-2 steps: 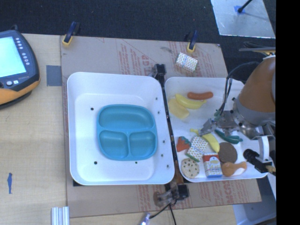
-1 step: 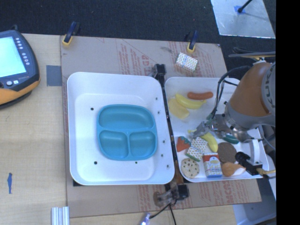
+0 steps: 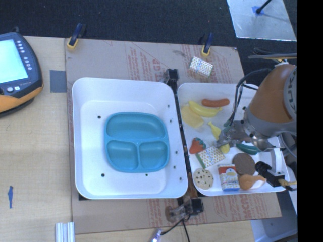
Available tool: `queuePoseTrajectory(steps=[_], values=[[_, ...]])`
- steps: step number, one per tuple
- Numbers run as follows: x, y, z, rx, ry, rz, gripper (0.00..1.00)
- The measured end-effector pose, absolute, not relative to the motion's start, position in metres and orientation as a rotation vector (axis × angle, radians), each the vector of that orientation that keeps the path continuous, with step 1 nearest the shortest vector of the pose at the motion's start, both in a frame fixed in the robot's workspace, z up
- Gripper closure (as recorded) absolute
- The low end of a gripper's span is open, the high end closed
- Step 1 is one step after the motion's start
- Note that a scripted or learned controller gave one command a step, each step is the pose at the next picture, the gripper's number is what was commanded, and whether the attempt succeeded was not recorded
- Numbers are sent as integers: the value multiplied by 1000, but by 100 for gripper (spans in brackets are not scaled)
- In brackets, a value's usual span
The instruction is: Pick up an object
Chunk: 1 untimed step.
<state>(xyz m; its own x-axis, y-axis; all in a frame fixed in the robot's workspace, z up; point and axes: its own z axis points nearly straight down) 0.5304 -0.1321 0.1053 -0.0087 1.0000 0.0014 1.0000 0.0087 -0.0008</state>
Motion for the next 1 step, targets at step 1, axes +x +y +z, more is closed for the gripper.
queuePoseTrajectory(steps=[1], values=[[607,-85,193,-2216,-2226,0,100]])
